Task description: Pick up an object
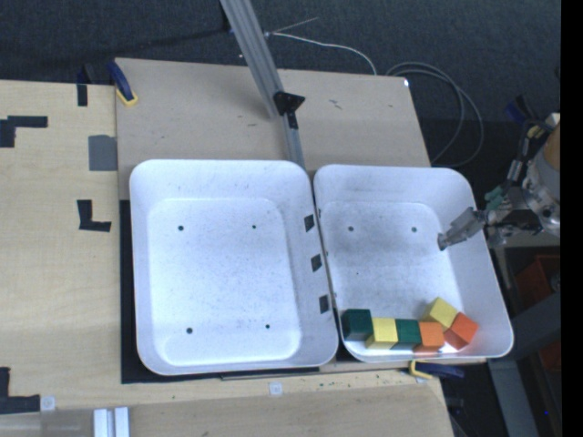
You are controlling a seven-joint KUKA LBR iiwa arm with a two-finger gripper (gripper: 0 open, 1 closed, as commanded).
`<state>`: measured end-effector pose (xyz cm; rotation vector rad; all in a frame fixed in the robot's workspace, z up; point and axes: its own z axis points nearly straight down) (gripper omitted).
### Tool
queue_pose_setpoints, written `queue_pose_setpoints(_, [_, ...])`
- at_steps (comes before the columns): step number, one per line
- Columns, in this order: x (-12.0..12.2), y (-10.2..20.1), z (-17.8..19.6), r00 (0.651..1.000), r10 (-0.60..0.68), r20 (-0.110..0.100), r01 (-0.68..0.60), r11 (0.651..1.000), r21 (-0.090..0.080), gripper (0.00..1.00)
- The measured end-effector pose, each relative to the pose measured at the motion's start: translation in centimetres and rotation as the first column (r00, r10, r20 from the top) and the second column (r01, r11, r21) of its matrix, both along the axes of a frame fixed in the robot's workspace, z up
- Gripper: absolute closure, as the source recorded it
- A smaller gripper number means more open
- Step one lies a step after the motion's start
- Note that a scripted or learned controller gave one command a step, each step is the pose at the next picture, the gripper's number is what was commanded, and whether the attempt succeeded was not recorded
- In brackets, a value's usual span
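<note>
Hand [455, 232] at right edge, poking over right rim of right bin [392, 189], above bin floor; fingers apart or together: cannot tell, only one grey tip visible. Nothing seen held. Blocks clustered along near wall of right bin, well apart from hand: dark green block [356, 322], yellow block [384, 331], green block [406, 333], orange block [430, 335], yellow block [443, 312] tilted, orange-red block [461, 329] in corner. All touching in a row. Left bin [219, 180] beside it, rims touching. Both on tabletop [55, 244]. Grey pole [255, 44] slanting down behind the bins.
</note>
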<state>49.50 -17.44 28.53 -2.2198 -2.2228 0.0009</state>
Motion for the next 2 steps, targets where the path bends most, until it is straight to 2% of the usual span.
queue_pose_setpoints(1, [6.7, -3.0, 5.6, 1.0, 0.002, 0.009, -0.002, 1.0, -0.004, 0.0])
queue_pose_setpoints(2, [15.7, -3.2, 8.3, 1.0, 0.003, 0.005, -0.003, 1.0, -0.003, 0.0])
